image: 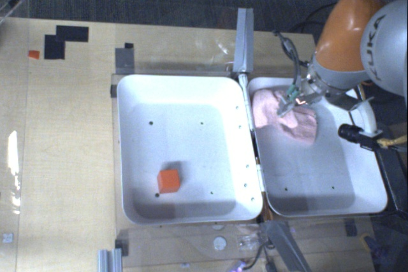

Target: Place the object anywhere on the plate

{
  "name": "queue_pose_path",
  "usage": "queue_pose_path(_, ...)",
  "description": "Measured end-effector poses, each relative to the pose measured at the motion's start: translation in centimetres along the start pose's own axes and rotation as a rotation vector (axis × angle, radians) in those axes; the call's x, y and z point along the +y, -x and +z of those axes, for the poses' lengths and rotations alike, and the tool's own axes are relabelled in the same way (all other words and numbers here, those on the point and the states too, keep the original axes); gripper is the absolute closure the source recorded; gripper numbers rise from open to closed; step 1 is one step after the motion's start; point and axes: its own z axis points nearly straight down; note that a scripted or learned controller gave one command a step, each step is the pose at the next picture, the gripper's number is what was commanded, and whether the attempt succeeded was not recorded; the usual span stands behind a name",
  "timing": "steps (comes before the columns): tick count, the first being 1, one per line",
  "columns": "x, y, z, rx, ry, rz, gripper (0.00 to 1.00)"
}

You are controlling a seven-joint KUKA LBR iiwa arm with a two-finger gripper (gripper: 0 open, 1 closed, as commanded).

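A: What was closest to the camera in that shot?

B: The front walls of the two white bins. The left bin (182, 150) had a small orange block (169, 181) sitting near its front-left corner, well away from everything else.

A: And the right bin (319, 181)?

B: Front half was just bare floor. Further back, a pink plate (280, 116) was lying in the back-left part of it, right up against the divider (244, 54) between the bins. It looked kinda crumpled or tilted, hard to say which.

A: Where was the arm?

B: Coming in from the right, orange band (344, 28) up high, gripper (291, 99) down over the plate's far side. Honestly couldn't make out the tip well enough to say how it was set, or if it had anything.

A: So the block wasn't on the plate?

B: Nope, block in the left bin, plate in the right one, well apart.
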Motion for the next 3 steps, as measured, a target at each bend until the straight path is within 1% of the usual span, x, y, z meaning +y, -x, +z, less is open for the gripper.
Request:
queue_pose_path(1, 0.4, 0.0, -4.0, -0.001, 0.003, -0.008, 1.0)
queue_pose_path(2, 3.9, -3.3, -4.7, -0.001, 0.004, -0.412, 1.0)
queue_pose_path(3, 7.0, -7.3, -5.8, -0.002, 0.007, -0.816, 1.0)
